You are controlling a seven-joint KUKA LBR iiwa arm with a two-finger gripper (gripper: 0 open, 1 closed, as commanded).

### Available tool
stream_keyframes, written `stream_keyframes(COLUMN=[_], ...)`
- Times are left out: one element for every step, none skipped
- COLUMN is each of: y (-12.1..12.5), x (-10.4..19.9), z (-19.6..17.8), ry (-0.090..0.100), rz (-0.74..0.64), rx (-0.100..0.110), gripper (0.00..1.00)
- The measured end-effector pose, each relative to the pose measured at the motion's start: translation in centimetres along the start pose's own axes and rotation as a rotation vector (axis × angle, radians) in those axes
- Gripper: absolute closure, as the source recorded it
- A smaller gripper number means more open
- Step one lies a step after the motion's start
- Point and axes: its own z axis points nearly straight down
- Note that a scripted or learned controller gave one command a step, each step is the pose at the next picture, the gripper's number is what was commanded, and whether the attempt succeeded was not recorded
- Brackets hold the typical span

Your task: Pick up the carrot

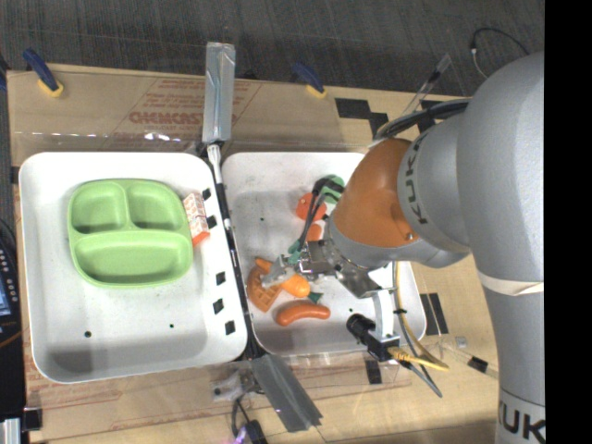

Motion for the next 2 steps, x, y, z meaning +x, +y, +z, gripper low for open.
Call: stream_keyframes(y=[0.0,9.7], x=[0.0,3.7], z=[-1.0,-8.6], ry=[0.001,-0.001], rz=[-0.004,0.142], rx=[0.001,0.001], gripper=[1.00,1.00])
